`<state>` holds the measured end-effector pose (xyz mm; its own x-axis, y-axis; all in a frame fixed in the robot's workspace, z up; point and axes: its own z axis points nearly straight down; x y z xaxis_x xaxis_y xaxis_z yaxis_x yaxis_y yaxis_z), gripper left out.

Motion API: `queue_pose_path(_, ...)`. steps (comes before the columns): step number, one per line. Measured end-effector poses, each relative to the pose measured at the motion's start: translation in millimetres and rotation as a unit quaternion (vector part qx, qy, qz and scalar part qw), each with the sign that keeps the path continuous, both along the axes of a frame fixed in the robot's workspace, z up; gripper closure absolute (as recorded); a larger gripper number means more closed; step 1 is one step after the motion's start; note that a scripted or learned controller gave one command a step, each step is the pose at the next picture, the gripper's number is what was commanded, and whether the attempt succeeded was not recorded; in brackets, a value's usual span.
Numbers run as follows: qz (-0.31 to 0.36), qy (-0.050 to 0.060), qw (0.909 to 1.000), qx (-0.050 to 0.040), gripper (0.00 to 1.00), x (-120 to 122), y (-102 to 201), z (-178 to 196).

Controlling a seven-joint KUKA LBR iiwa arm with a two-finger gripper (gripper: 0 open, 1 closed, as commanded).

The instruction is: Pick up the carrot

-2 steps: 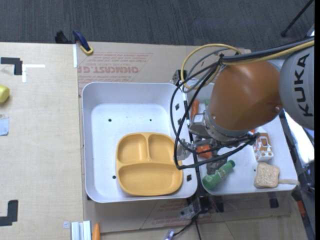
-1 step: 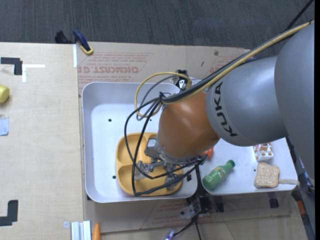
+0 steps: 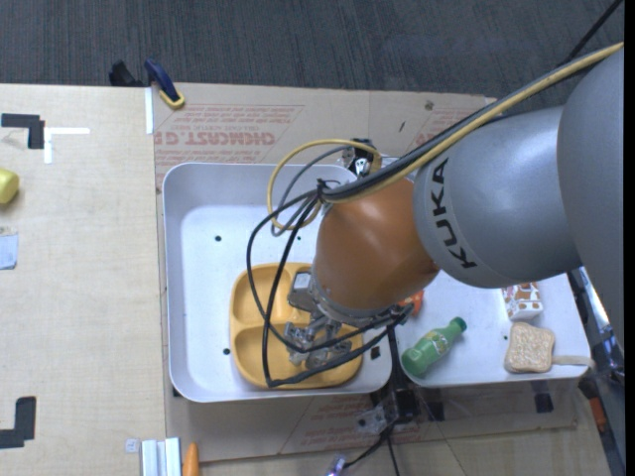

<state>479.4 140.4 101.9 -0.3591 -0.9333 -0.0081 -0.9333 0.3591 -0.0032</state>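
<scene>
Pale wooden bench [image 3: 79, 315] under two white bins set on cardboard [image 3: 228, 127] with red print, upside down and not clearly readable. Grey arm [image 3: 516, 196] marked "KUKA" reaches over the left bin [image 3: 198, 226]. Its gripper [image 3: 313, 340] hangs above a yellow tray [image 3: 248, 315]; whether it is open or closed cannot be told. A small orange-red sliver, perhaps the carrot [image 3: 417, 301], peeks out beside the arm at the right bin's [image 3: 476, 360] left edge, near a green bottle [image 3: 433, 347] and toast [image 3: 529, 348]

High slanted view over both bins [image 3: 189, 266]
</scene>
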Motion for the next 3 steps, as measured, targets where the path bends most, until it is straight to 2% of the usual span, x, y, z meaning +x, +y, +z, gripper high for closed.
queue_pose_path(3,0.003,-0.002,1.0000,0.0033,1.00,2,4,27)
